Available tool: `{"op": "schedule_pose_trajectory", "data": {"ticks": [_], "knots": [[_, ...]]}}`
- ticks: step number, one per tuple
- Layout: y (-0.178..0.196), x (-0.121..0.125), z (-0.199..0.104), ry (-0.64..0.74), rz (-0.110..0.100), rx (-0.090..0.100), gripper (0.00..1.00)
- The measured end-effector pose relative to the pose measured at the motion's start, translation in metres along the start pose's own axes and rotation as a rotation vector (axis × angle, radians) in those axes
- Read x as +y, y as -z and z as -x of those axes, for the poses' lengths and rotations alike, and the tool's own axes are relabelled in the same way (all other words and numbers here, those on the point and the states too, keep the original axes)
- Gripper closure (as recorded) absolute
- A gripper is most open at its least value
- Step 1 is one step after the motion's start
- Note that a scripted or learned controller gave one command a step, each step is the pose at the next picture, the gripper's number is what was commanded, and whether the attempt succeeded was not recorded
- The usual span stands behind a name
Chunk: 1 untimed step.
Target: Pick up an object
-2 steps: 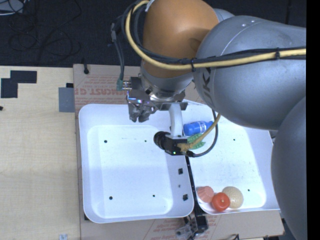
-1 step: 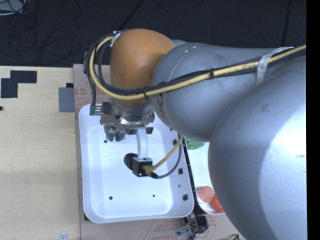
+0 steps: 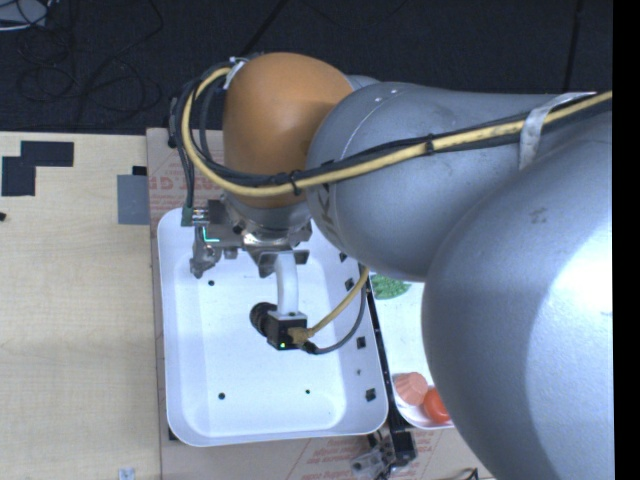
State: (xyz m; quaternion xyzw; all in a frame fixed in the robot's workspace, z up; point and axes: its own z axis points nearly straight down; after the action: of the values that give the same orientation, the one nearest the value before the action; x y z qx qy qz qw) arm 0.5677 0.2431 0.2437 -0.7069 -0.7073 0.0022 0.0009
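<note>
The hand (image 3: 252, 246) hangs over the upper part of the left bin (image 3: 200, 388); I cannot tell whether it is open or closed. An orange object (image 3: 433, 405) lies in the right bin (image 3: 398, 338).

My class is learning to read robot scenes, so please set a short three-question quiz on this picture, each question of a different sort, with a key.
1. True or false: the gripper is above the bin on the view's left.
2. Which things lie in the bin on the view's right?
A) a green thing and an orange thing
B) a blue cup and a spoon
C) a yellow banana
3. Fill in: the grey arm reaches in from the view's ____.

Key: 1 true; 2 A; 3 right.
</note>
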Motion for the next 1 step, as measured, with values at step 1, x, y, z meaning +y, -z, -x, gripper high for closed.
{"op": "schedule_pose_trajectory", "data": {"ticks": [1], "knots": [[0.0096,0.0003,0.0012,0.000,-0.003,-0.001,1.00]]}}
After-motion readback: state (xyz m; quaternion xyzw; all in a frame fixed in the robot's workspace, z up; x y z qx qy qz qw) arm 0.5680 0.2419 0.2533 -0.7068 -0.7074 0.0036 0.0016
